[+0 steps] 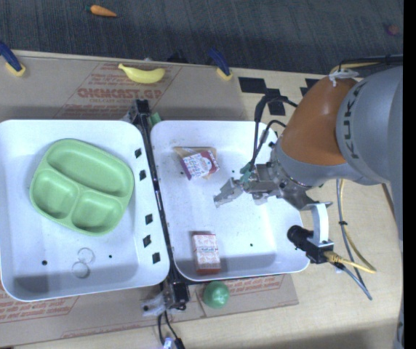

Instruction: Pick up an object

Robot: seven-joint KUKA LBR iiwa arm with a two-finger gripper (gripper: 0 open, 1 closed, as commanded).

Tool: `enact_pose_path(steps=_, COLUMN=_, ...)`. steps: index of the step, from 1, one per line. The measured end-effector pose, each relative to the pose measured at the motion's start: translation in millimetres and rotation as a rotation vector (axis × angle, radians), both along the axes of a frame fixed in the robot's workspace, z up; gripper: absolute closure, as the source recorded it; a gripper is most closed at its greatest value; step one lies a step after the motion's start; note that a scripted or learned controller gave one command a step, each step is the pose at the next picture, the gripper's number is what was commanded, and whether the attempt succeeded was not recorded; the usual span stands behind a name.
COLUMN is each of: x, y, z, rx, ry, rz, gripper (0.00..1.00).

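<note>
My gripper point(228, 193) hangs over the middle of the right bin point(266, 260), reaching in from the right under the orange-banded wrist. A red and white snack packet point(198, 163) lies just up and left of it, a short gap away. Against the bin's near wall sits a small red box point(206, 251), below and left of the gripper. I see nothing held in the gripper.
A green divided plate point(83, 185) lies in the left bin point(12, 267). On the cardboard behind the bins is a yellow banana point(142, 72), and a green ball point(216, 294) rests in front of them. Blue clamps point(9, 57) hold the cardboard's far edge.
</note>
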State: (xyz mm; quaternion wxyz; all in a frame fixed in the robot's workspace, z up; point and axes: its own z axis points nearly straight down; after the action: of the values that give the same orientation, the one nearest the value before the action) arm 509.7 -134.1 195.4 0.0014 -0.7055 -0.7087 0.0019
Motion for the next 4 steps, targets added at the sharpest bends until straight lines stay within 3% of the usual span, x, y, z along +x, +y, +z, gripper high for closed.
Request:
enact_pose_path(steps=1, x=91, y=-9, z=-105, rx=0.0, ry=0.0, rz=0.004, gripper=0.0)
enact_pose_path(steps=2, x=92, y=-9, z=-94, rx=-0.001, ry=-0.001, rz=0.007, gripper=1.0)
enact_pose_path(steps=3, x=148, y=68, z=-2, rx=0.002, ry=-0.007, rz=0.003, gripper=1.0)
enact_pose_path(steps=4, x=47, y=124, z=-4, rx=0.001, ry=0.0, rz=0.004, gripper=1.0)
